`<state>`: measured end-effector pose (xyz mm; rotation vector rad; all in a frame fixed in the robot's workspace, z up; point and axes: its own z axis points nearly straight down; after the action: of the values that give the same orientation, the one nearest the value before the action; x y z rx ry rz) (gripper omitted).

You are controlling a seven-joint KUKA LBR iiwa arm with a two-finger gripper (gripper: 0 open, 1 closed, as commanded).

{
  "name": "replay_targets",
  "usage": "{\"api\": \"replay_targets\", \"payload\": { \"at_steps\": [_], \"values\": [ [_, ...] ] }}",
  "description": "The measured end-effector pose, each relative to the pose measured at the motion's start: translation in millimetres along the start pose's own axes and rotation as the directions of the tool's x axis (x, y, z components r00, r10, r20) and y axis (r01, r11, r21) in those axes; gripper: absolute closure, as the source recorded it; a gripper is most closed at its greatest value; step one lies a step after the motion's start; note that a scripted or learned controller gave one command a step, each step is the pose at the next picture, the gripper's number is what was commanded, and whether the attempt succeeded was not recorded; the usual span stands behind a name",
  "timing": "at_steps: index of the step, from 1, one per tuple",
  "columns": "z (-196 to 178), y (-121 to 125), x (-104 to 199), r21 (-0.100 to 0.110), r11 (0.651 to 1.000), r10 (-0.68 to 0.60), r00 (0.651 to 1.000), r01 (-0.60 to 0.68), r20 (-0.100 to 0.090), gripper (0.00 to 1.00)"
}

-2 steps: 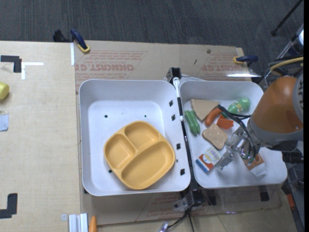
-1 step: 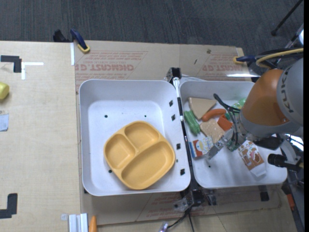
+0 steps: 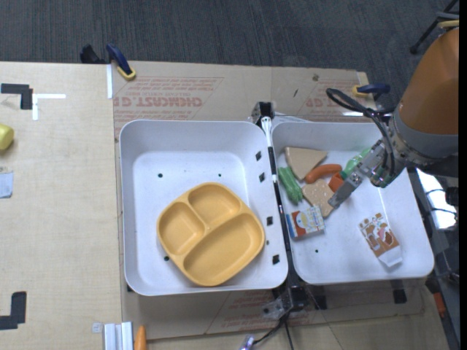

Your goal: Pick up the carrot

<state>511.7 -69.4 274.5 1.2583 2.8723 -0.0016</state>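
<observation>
One fixed camera above the bench (image 3: 58, 217) looks down slantwise on both bins (image 3: 131, 195).

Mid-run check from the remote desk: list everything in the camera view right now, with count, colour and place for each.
left bin: 1, white, centre of bench
right bin: 1, white, beside the left bin
divided plate: 1, yellow, in left bin, three compartments
carrot: 1, orange, right bin, upper middle of the pile
green vegetable: 1, green, right bin, near its left wall
bread slices: 2, tan, right bin, by the carrot
small carton: 1, red, white and blue, right bin, below the pile
packet: 1, white with brown print, right bin, lower right
clamps: 2, blue and yellow, top edge of the bench
yellow object: 1, far left edge
gripper: 1, grey, over the pile beside the carrot
</observation>
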Motion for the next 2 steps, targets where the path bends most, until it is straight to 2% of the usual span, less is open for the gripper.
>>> {"api": "replay_targets", "payload": {
  "at_steps": [1,2],
  "values": [
    [83,22,69,0.001,0.996,-0.085,0.996,0.085,-0.004,0.00],
    [83,59,-5,0.003,0.998,0.068,0.998,-0.068,-0.003,0.00]
  ]
}}
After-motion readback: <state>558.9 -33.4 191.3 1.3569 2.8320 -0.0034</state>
